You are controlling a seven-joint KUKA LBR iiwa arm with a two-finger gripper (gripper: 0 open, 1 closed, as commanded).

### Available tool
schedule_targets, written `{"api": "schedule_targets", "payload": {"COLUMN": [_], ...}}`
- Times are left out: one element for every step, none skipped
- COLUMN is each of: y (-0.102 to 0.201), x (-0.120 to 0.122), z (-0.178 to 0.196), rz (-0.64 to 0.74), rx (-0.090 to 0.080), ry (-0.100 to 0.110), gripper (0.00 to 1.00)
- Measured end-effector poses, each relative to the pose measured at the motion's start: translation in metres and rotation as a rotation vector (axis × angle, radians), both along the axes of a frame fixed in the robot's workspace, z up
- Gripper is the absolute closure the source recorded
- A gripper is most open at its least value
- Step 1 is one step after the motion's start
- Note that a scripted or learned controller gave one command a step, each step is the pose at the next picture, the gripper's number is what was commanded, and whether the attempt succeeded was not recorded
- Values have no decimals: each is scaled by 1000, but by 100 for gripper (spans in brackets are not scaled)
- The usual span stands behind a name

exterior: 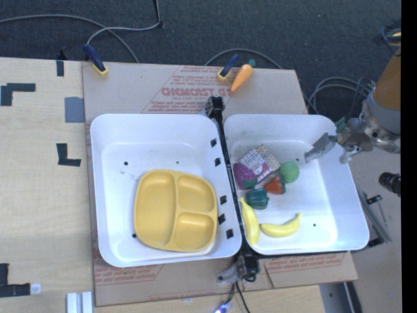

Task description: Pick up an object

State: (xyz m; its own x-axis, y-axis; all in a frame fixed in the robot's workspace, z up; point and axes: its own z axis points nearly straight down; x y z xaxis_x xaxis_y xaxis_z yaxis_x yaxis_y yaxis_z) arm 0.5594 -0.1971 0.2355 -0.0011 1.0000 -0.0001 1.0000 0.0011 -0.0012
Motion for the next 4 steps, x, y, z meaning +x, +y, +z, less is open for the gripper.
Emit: {"api": "schedule_targets", "payload": {"y": [56, 5, 64, 64], "x": [45, 109, 57, 57], "z": [-134, -129, -148, -138], "rz": [2, 0, 1, 1], "rx": [3, -2, -1, -3], "ry": [-10, -1, -3, -4], "gripper": [0, 0, 0, 100]}}
